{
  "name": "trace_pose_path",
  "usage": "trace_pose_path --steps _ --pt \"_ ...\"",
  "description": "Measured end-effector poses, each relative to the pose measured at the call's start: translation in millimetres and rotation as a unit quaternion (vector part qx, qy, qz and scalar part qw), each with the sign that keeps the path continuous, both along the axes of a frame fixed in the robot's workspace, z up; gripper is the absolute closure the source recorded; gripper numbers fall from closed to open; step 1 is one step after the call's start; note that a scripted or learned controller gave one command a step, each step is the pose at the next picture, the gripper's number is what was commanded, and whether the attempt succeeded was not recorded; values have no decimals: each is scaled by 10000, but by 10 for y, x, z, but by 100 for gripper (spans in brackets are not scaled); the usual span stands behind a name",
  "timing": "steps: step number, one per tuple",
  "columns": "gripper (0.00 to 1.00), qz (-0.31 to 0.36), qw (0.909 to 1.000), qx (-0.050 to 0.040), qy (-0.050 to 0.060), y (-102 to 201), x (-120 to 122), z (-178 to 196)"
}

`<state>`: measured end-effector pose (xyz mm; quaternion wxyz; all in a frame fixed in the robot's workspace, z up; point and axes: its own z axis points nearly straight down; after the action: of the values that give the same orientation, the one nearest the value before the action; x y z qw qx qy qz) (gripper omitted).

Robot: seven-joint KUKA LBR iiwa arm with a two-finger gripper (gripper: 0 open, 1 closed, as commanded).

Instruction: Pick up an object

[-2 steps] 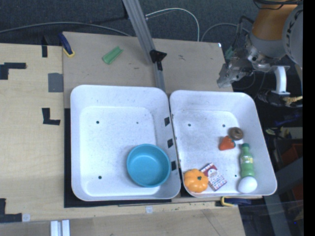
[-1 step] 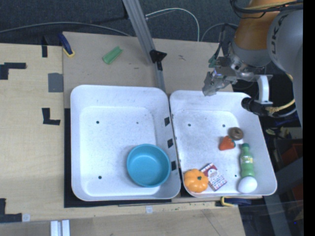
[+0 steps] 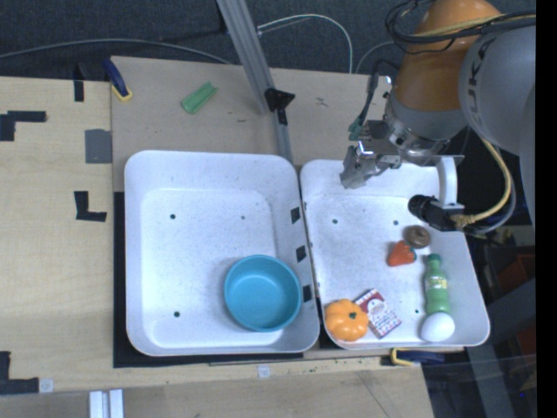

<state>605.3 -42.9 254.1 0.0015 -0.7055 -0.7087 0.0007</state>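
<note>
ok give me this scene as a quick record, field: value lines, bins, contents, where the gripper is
left bin: blue bowl near its front right corner
right bin: orange pumpkin, red and white packet, white egg, green bottle, small red item, brown round item
gripper: above the right bin's far left corner, away from the objects
held: nothing seen between the fingers
bench: green block behind the left bin
</note>
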Motion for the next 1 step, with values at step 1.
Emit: trace_pose_path --steps 1 --pt "100 9 10000 2 2 500 -205 -20"
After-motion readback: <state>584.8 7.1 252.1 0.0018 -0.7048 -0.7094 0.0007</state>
